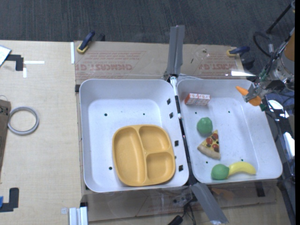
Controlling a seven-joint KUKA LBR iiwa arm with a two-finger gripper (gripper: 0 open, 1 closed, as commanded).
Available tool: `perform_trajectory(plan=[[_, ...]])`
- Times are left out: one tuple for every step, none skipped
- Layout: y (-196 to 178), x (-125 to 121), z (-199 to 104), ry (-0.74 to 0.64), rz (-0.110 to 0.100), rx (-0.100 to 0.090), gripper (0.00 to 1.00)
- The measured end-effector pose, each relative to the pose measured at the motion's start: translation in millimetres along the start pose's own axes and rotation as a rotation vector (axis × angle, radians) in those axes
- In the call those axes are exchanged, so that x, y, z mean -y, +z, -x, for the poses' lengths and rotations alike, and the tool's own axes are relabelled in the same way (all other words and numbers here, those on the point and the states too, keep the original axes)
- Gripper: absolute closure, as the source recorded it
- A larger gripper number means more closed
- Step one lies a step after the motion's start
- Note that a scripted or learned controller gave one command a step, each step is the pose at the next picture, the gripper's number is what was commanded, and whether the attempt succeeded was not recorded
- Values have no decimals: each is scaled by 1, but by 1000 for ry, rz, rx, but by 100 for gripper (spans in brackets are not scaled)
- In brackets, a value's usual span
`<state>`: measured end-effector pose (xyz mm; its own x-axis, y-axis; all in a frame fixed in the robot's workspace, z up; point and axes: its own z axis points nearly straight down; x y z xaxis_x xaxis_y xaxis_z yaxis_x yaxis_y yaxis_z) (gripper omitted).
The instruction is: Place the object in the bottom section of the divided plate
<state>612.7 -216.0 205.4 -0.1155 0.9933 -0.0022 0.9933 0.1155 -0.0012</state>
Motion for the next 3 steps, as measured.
perform_trajectory(plan=[[0,0,0,0,0,0,0],[-17,50,-62,-34,0,-2,0],[15,118,-160,-110,-2,-3,0]])
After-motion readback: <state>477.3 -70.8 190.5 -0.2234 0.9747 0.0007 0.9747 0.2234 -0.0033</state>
